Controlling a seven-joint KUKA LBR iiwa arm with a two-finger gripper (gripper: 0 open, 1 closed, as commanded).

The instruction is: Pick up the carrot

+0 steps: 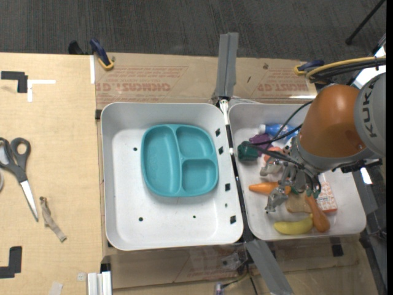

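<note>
Dark grey carpet [153,11] fills the floor behind the table [49,140], whose top is pale wood on the left and brown cardboard [159,78] under the bins; black tape marks sit on the wood at three spots. One pair of scissors [18,171] lies on the wood near the left edge, with one small scrap [52,220] beside it. Two white bins stand side by side, touching along a grey divider; the left bin [123,226] holds one teal plate [180,160] with three compartments. The right bin [258,226] holds a jumble of toy food: one banana [293,227] at the near wall, one dark green piece [247,152], one purple piece [259,139], and two orange things. The carrot [264,188] lies pointing left in the middle of the right bin; the other orange piece [317,214] lies just right of the banana. My gripper [284,192] hangs over the right bin, just beside the carrot's thick end; whether it is apart or together I cannot tell.
</note>
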